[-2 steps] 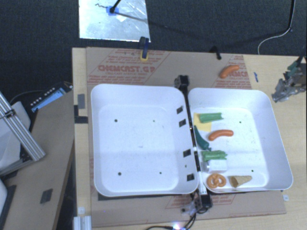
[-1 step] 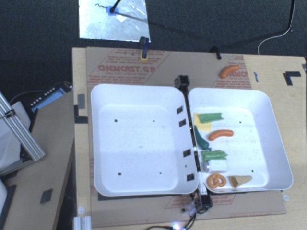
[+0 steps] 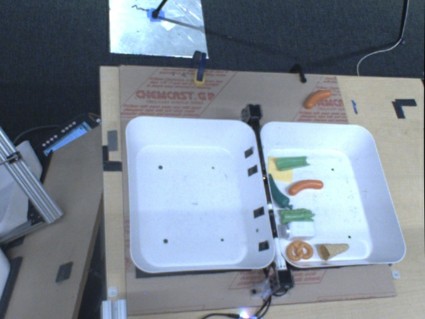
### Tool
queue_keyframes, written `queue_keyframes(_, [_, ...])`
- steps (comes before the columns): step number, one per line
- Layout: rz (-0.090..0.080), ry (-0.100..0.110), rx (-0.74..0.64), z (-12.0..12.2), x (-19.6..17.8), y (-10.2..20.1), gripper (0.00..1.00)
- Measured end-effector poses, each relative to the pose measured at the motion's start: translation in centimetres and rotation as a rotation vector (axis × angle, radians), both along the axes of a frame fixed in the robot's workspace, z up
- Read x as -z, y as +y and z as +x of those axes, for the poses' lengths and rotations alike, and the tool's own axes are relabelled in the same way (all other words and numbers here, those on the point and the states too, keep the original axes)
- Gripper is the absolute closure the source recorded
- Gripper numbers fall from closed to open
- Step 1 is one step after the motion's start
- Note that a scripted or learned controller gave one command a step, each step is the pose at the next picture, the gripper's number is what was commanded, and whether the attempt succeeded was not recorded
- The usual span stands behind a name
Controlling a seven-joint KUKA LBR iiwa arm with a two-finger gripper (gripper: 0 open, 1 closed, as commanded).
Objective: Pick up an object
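The right bin point(image 3: 372, 178) serves as the landmark. Its contents are crowded along its left wall. Nearest the far left corner lies a green pod point(image 3: 291, 162), with a yellow slice point(image 3: 282, 175) just below it, touching or nearly so. A sausage point(image 3: 306, 186) lies a little right of the slice, toward the bin's middle. A dark green pepper point(image 3: 278, 191) rests against the left wall, beside the sausage. Below that is a second green piece point(image 3: 295, 214), and under it a white block point(image 3: 301, 228), the two touching. In the near left corner sits a pretzel point(image 3: 299, 250), with a cone point(image 3: 332, 250) just to its right.

A second sausage point(image 3: 317, 99) lies outside the bin, on the table point(image 3: 279, 88) beyond the far rim.

The left bin point(image 3: 192, 191) adjoins the right bin's left wall, joined by dark clips point(image 3: 252, 171) along the seam.

The end effector's state cannot be told from this view.
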State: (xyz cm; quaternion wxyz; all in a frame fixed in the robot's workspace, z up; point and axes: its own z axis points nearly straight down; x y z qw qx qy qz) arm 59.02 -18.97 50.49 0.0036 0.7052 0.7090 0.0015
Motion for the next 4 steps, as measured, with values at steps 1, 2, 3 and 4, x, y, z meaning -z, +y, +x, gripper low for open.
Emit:
queue_keyframes(1, [0.0, 0.001, 0.0, 0.8, -2.8, 0.1, 1.0])
queue_keyframes(2, [0.001, 0.003, 0.004, -0.3, -3.1, -0.4, 1.0])
queue_keyframes(3, [0.002, 0.004, 0.005, -2.8, -3.1, -1.7, 1.0])
queue_keyframes(4, [0.002, 0.004, 0.004, -4.2, -3.1, -1.6, 1.0])
